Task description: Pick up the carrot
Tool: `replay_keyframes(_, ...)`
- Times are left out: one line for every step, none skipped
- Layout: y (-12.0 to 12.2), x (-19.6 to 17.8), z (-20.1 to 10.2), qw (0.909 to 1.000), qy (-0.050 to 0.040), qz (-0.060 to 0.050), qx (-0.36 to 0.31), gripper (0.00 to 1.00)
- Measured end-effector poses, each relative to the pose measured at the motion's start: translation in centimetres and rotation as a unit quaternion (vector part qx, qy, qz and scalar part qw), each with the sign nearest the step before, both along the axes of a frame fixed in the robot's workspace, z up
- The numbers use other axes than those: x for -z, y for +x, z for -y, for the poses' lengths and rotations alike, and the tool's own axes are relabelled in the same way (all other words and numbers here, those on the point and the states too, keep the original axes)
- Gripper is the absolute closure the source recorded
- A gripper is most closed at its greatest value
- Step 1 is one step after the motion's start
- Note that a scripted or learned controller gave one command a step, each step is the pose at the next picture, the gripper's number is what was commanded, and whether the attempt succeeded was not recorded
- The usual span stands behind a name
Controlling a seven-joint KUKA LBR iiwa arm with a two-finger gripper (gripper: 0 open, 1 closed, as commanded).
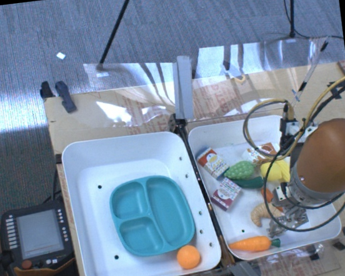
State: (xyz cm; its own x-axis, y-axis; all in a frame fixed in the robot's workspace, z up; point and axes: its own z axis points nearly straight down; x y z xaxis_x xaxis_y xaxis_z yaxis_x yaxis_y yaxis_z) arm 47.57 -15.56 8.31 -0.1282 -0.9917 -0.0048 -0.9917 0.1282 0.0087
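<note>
Right, arm (323,158) hangs over the right bin (222,135), presumably staged for a descent. End effector (288,218) sits just above the carrot (253,244), which lies by the bin's front edge. Can't tell its state from here.

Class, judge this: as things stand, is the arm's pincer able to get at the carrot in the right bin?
Probably yes: the carrot lies uncovered near the bin's front wall, with the pincer just beside it.
</note>
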Motion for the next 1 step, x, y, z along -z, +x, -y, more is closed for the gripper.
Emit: replay_keyframes(0.03, -2.90, -5.26, 0.9956, 0.0006, 0.002, -0.094, 1.00)
